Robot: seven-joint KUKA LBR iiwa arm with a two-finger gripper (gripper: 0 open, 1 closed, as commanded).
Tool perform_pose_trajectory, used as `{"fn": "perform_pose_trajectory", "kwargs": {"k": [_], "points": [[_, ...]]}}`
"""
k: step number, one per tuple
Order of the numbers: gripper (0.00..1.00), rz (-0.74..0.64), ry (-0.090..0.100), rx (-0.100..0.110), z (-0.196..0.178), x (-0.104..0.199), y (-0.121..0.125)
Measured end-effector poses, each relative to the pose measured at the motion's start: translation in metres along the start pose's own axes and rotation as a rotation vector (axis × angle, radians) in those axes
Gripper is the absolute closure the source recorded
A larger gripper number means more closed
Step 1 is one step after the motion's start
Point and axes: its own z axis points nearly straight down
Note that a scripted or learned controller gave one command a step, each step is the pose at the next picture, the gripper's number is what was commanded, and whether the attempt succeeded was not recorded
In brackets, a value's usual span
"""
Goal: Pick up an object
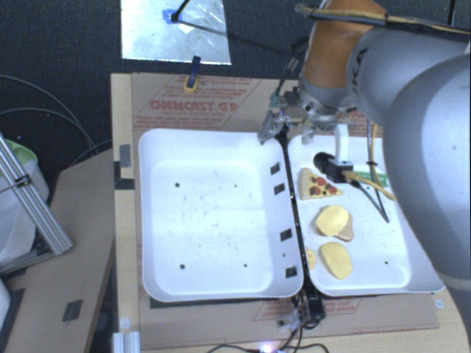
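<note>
The right bin (397,271) holds a toy pizza slice (321,187). In front of it lie a yellow chip-like piece on a tan one (333,220), another yellow piece (337,260) and a small yellow bit (310,258) by the divider. A thin green and yellow strip (368,176) lies right of the pizza slice. My gripper (288,131) hangs over the back rim where the two bins meet, behind the pizza slice. Its fingers stand apart with nothing between them.
The left bin (213,219) lies beside the right one, with dark clips (282,212) along the shared wall. A shiny sheet (175,19) and a blue and yellow clamp (193,73) sit behind the bins. The arm's big grey body covers the right side.
</note>
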Motion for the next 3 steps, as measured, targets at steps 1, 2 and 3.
{"fn": "perform_pose_trajectory", "kwargs": {"k": [1, 2, 3], "points": [[0.00, -0.012, 0.005, 0.009, -0.030, 0.058, -0.002], [0.00, -0.015, 0.007, 0.009, -0.058, 0.132, -0.003], [0.00, -0.017, 0.009, 0.008, -0.110, 0.203, -0.047]]}}
